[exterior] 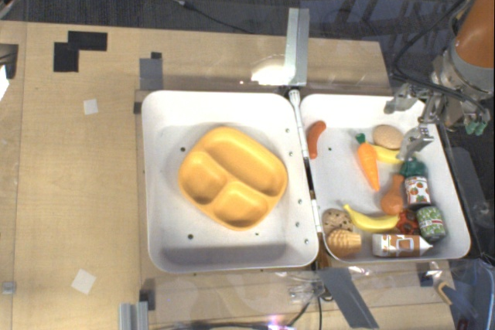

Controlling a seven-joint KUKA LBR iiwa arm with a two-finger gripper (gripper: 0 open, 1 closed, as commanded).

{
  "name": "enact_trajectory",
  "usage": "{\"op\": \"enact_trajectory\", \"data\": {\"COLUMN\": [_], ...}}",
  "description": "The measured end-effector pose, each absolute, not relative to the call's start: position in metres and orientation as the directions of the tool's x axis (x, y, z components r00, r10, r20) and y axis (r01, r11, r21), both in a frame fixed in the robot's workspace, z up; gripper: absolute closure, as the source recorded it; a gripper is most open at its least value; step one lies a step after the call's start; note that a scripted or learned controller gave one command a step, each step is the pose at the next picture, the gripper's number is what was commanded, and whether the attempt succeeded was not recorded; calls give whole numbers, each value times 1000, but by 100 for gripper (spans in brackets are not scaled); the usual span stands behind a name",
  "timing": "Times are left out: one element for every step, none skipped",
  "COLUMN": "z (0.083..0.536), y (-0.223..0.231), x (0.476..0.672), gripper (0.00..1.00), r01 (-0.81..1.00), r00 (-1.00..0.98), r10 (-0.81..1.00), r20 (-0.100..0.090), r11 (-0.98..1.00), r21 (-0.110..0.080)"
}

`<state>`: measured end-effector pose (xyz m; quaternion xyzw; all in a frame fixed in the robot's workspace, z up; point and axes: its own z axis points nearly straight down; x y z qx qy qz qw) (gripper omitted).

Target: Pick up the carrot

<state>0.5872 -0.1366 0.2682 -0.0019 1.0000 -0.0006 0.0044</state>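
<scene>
The carrot is orange with a green top and lies in the right bin, at its middle, pointing toward the near side. My gripper hangs over the bin's far right corner, up and to the right of the carrot and apart from it. It is open, with nothing between its fingers.
The right bin also holds a red sausage, a bun, a banana, a small bottle, a can, a carton and a cookie. A yellow divided plate sits in the left bin.
</scene>
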Motion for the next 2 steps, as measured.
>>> {"op": "enact_trajectory", "data": {"z": [90, 89], "y": [-145, -107], "x": [609, 610], "gripper": [0, 0], "r01": [148, 169], "r00": [-989, -986], "r10": [148, 169], "r20": [-18, -12], "r11": [989, 986], "r21": [0, 1]}}
